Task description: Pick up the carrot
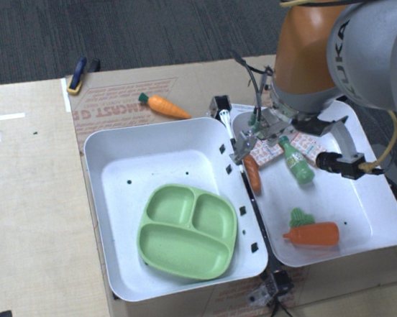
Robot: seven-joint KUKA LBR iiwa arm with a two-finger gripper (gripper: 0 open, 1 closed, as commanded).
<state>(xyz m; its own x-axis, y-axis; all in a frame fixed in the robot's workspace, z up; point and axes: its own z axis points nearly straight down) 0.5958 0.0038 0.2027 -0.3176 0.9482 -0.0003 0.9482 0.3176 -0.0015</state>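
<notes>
Orange toy carrot with green top (311, 232) lies flat near the front edge of the right shallow white bin (378, 219), well apart from the gripper (257, 133). Gripper sits at that bin's back-left corner; can't tell its state. Green three-compartment plastic plate (187, 231) in the left white bin (113, 172). A second orange carrot (165, 105) lies on the bench behind it.

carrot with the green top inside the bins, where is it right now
The carrot lies on its side near the front edge of the right bin, its green top pointing toward the left bin, in front of the green bottle.
</notes>
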